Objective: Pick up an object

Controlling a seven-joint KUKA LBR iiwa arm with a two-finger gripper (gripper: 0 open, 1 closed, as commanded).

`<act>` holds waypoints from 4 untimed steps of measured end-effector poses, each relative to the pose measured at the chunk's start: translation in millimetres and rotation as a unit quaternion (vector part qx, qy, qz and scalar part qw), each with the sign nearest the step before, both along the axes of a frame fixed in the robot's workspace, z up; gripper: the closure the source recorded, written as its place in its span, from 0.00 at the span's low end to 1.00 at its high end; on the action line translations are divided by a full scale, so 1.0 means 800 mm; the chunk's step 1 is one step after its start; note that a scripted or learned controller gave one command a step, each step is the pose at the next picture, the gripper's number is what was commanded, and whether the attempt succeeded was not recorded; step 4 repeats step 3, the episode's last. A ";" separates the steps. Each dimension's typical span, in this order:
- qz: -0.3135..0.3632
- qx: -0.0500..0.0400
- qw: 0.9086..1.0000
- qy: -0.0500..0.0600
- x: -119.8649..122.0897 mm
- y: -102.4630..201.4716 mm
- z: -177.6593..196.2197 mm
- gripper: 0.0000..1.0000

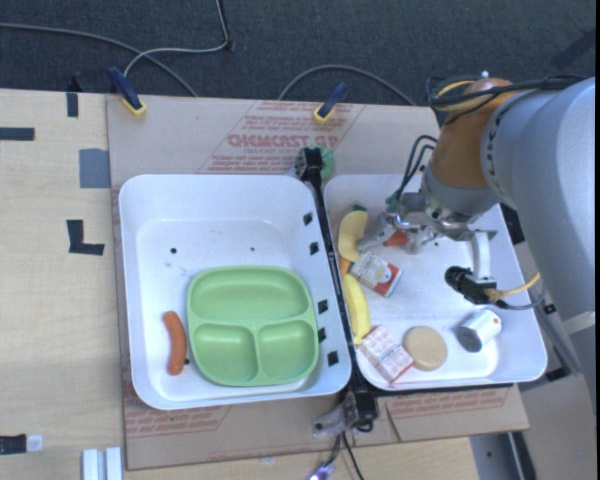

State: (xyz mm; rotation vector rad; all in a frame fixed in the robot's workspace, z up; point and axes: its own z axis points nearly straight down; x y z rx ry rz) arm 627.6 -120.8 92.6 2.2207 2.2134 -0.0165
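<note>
Viewing the right bin [510, 368], we see the claw [405, 230] low by its back-left corner, above the carton [377, 273]; its grip we cannot tell.

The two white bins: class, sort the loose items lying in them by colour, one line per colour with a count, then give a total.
Green: 1, the divided plate
Orange-red: 1, the sausage
Yellow: 2, banana and yellow piece
Tan: 1, round cookie
Red and white: 2, packet and packet
White and grey: 1, small cup-like item
Total: 8
</note>
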 end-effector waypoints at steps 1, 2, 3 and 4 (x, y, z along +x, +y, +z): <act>0.002 -0.003 1.000 0.021 0.028 -0.010 -0.002 0.00; 0.002 0.004 1.000 -0.002 0.052 -0.017 -0.008 0.00; 0.003 0.004 1.000 -0.002 0.052 -0.017 0.004 1.00; 0.003 0.004 1.000 -0.002 0.052 -0.017 0.004 1.00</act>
